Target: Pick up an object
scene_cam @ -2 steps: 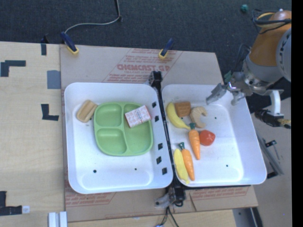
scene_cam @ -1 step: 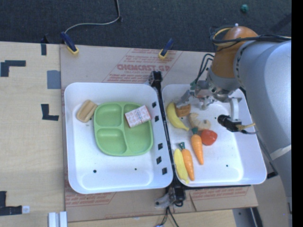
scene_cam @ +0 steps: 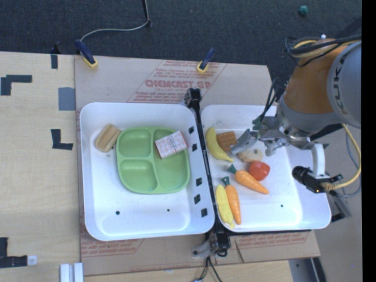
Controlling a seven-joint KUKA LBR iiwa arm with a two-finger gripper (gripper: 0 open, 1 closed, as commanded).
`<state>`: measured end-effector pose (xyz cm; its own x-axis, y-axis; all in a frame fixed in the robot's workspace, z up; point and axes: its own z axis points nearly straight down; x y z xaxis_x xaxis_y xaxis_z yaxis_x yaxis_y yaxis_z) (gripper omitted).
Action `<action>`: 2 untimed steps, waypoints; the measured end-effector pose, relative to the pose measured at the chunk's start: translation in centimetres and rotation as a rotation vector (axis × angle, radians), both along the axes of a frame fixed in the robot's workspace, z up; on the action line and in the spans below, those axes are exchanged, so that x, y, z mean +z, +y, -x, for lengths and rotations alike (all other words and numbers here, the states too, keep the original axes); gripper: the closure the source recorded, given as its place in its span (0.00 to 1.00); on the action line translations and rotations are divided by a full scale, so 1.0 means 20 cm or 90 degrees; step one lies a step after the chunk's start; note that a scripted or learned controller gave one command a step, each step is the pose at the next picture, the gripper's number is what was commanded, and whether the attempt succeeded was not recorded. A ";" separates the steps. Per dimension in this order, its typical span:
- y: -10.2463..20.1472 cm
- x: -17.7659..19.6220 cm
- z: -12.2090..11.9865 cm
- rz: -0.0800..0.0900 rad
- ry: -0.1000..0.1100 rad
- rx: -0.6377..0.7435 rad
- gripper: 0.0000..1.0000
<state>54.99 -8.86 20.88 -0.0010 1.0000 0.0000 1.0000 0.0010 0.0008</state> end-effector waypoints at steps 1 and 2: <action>-0.06 -0.57 -0.45 0.007 -0.005 -0.002 0.00; -0.09 -0.61 -0.38 0.003 -0.004 -0.002 0.00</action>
